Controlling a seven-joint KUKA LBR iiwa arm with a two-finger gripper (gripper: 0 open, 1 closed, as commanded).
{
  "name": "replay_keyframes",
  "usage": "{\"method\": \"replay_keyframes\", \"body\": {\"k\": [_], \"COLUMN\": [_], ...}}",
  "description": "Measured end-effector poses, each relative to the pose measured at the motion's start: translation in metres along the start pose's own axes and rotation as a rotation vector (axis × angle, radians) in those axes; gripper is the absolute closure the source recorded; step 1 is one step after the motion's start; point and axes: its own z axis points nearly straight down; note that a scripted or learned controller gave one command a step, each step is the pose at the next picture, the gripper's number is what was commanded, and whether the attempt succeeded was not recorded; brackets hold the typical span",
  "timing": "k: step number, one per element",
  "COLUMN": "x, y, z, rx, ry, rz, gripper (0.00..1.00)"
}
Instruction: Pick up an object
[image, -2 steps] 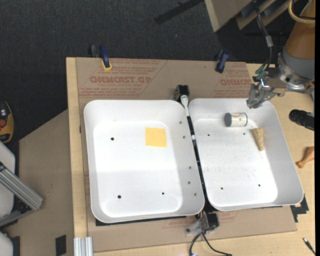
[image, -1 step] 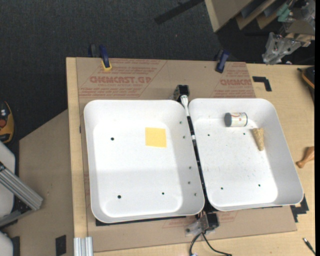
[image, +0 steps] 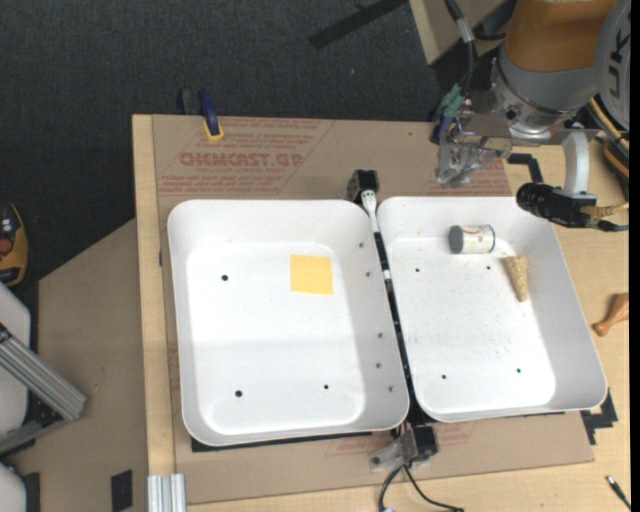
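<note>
In right bin (image: 560, 330), cylinder (image: 472, 239) lengthwise left-right

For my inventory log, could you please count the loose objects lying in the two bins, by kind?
Yellow flat square, left bin: 1
White cylinder with grey cap, right bin: 1
Tan cone-shaped piece, right bin: 1
Total: 3
</note>
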Motion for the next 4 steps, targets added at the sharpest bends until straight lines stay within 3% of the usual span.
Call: {"method": "replay_keyframes", "body": {"k": [1,2,3,4], "x": [0.020,0.083,0.143,0.176], "y": [0.035,0.004,0.016,0.037], "z": [-0.177,-0.041,0.081,-0.030], "rx": [-0.031,0.008,0.004,-0.021], "ry": [-0.003,0.000,-0.001,0.001], "rz": [0.001,-0.001,0.000,0.001], "gripper": [1.00,1.00,1.00,1.00]}}
